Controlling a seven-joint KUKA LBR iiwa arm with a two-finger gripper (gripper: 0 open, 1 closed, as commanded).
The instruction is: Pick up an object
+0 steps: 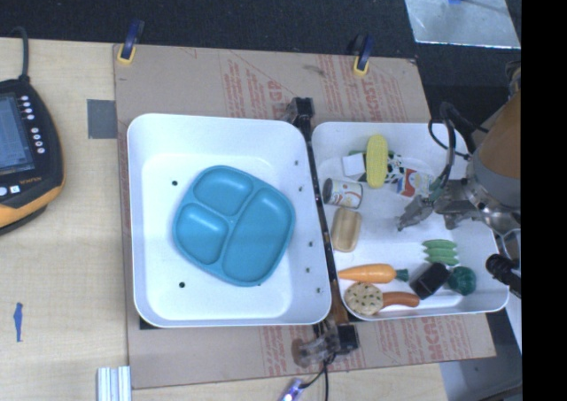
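Far left on the wooden counter (71, 258): a black and orange handheld control pendant (22, 156), well apart from the work.

Left shallow white bin (146, 302): holds one blue plastic compartment plate (233, 225), lying flat at the bin's middle.

Right shallow white bin (478, 306): the clutter is here. Along its left wall, a small white cylinder can (341, 192) at about 10 o'clock from bin centre, and just below it a tan bread-like block (345, 229). At 12 o'clock, a yellow corn cob toy (376, 160), long axis running 12 to 6, with a white and red carton (409, 180) just beside it on the right. Along the bottom wall, an orange carrot toy (368, 273), long axis running 9 to 3, a round cookie-like disc (363, 299) and a brown sausage piece (399, 300) below it. Toward 4 o'clock, a green pea pod toy (440, 251), a black block (430, 280) and a dark green round piece (461, 281), close together.

Pincer (423, 211): grey, reaching in from 3 o'clock, fingers spread, nothing between them. It hangs over bare bin floor near centre-right.

Key relation, as judged: nearest candidate is the pea pod, at about 5 o'clock from the pincer, near but apart, long axis roughly 9 to 3. The carton lies near at 11 o'clock. Nothing is grasped yet; the pick is not begun.
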